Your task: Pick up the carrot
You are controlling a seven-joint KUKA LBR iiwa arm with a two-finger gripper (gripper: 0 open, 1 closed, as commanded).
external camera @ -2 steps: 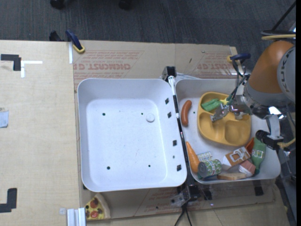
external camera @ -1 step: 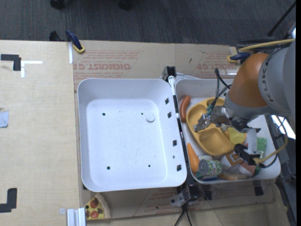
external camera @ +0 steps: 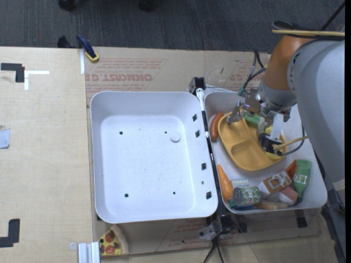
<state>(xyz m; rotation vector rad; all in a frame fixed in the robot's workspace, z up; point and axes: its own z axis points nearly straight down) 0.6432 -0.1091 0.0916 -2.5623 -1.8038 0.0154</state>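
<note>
Right bin [external camera: 323, 197] holds carrot [external camera: 225, 183], yellow dish [external camera: 249, 147], can [external camera: 245, 194].

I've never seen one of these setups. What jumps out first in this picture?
The big grey arm with an orange band reaches in from the right, its claw hanging over a yellow dish in the crowded right bin. An orange carrot lies along that bin's left wall. The left bin looks nearly bare.

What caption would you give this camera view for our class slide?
Gripper hovers over the yellow dish in the right bin, while the carrot lies untouched by the bin's left wall.
</note>
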